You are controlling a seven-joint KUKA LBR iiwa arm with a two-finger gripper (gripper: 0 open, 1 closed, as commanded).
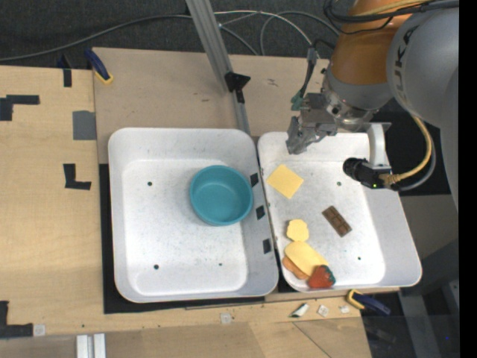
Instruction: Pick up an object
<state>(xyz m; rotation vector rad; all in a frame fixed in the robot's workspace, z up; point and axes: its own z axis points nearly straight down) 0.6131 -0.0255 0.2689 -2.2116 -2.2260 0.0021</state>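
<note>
My gripper [298,145] hangs over the far left corner of the right bin [387,222], just above and right of a flat yellow square [285,181]. Nothing shows between its fingers. Nearer the front lie a small yellow round piece [297,230], a brown bar [336,221], a longer yellow piece [304,257] and a red strawberry-like piece [321,277]. A teal bowl [220,194] sits in the left bin [141,222].
A slanted metal pole [212,39] rises behind the bins, ending at a black clamp. A black camera unit [363,171] with a cable sticks out from the wrist over the right bin. Cables run along the back of the bench.
</note>
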